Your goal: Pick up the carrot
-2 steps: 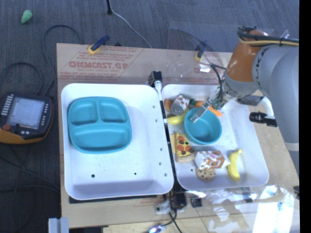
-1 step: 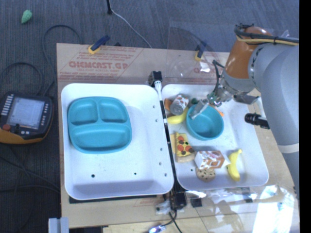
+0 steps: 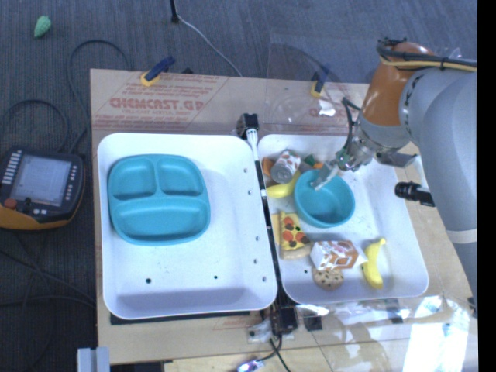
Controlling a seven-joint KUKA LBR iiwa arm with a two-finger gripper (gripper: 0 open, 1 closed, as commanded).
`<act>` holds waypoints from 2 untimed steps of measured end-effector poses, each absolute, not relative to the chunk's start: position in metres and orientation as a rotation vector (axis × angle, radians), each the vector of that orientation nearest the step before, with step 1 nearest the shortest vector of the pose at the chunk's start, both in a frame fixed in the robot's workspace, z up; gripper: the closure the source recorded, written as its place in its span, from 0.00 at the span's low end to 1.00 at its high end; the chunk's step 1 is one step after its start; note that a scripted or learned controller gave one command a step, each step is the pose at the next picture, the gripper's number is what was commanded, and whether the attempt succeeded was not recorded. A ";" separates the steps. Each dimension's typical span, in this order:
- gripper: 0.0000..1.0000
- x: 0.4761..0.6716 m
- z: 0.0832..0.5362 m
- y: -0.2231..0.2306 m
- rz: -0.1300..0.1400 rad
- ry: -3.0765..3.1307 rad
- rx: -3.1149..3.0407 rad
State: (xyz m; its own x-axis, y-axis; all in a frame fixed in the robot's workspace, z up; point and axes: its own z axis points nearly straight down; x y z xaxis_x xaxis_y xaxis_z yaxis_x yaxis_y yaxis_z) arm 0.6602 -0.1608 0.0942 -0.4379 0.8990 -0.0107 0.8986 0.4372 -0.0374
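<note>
in the camera view, the job looked like it was at the reaching step, and the carrot was not picked up yet. the end effector (image 3: 325, 178) hung over the back rim of the blue bowl (image 3: 325, 204) in the right bin (image 3: 403, 262). it was too small and blurry to see, so i cannot tell if it was clenched or released, and nothing could be seen in its grip. the carrot (image 3: 311, 161) seemed to be the small orange bit with a green top, lying at the back of the right bin, just beside the bowl and near a little can (image 3: 284, 163). it was hard to be sure, as it was tiny. i think the next move needed the end effector to go a bit toward the back and to the left, then come down right on the carrot without bumping the bowl or the can. the grey arm (image 3: 434, 122) came in from the right, with its orange band (image 3: 384, 91) up high, and its wrist bent down and to the left into the bin. the left bin (image 3: 225, 277) held a blue tray (image 3: 159, 198).
</note>
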 end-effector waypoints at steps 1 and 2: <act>1.00 0.600 0.131 -0.143 0.012 -2.243 -2.191; 1.00 0.530 0.183 -0.078 0.014 -2.557 -1.836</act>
